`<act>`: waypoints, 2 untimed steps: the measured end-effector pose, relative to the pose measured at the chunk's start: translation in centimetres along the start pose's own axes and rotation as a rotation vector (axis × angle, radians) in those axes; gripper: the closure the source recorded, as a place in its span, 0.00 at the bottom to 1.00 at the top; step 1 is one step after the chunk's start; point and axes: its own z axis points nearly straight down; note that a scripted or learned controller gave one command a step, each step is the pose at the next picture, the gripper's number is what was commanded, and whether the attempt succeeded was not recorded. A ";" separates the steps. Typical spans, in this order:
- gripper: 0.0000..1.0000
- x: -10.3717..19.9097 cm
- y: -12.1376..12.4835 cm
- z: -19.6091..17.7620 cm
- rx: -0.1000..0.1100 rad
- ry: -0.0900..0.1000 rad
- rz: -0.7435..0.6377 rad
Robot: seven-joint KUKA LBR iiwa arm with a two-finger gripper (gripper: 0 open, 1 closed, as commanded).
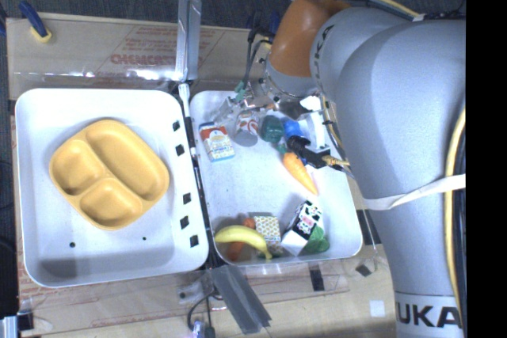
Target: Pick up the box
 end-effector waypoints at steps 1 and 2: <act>0.00 6.4 -1.8 -12.8 0.031 0.012 0.112; 0.00 11.5 -1.7 -8.3 0.034 0.013 0.046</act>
